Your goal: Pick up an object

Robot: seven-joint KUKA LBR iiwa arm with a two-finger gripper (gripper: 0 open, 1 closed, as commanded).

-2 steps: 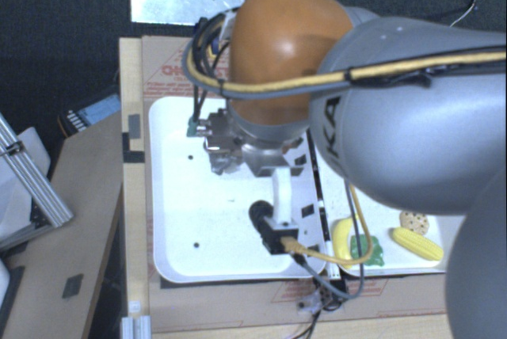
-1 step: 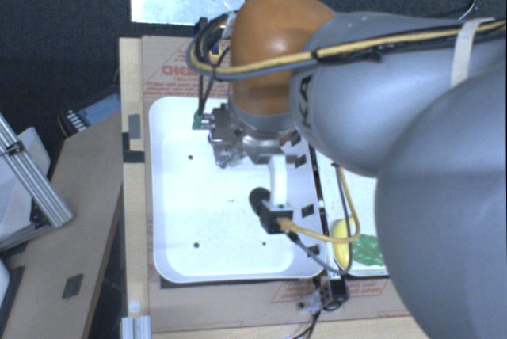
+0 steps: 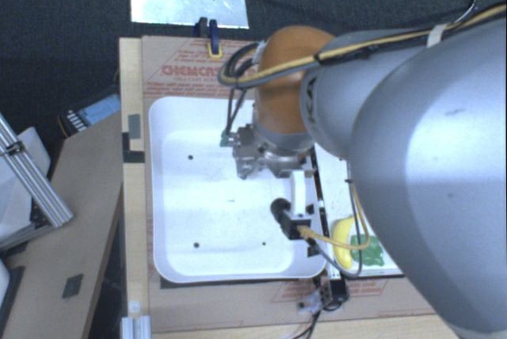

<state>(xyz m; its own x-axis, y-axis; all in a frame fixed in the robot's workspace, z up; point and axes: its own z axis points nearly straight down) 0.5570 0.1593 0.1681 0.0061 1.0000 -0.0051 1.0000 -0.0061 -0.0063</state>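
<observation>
Lying well apart from hand (image 3: 247,163): yellow object (image 3: 344,241)

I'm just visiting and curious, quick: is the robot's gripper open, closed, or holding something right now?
Gripper: cannot be told; it hangs over the white bin on the view's left, with the wrist covering its working end.

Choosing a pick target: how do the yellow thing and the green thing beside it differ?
The yellow thing is rounded and bright; the green thing looks flatter and darker. The yellow thing lies nearer the left bin; the green thing sits at the arm's edge, more hidden. Both lie in the right bin, close together.
</observation>
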